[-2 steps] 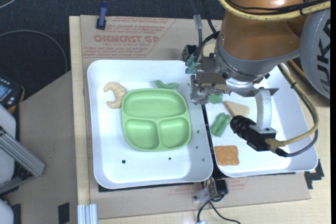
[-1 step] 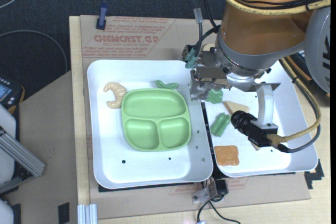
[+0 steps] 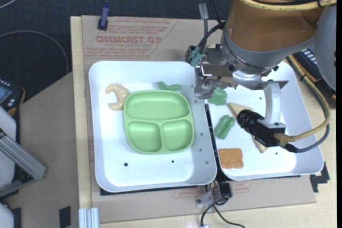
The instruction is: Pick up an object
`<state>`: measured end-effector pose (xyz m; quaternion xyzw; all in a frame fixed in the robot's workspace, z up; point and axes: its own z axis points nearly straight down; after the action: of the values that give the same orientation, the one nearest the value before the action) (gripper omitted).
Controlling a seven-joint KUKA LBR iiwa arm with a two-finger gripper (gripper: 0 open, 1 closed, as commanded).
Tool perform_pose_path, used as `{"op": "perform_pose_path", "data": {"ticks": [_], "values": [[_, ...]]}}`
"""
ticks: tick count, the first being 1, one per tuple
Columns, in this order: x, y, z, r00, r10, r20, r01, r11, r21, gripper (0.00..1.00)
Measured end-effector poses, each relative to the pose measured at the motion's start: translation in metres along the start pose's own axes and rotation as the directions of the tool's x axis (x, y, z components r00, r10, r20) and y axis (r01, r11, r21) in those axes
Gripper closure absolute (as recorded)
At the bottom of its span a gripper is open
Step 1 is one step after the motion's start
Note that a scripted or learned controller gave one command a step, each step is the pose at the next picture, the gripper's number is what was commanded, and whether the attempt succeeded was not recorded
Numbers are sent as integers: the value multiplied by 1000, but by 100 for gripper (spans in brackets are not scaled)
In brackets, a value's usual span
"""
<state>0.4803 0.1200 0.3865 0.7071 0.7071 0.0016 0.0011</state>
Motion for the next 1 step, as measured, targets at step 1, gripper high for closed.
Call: {"op": "perform_pose_path", "data": {"ticks": [1], "values": [[46, -1, -17, 1000, -6, -2, 6, 1000, 0, 100]]}}
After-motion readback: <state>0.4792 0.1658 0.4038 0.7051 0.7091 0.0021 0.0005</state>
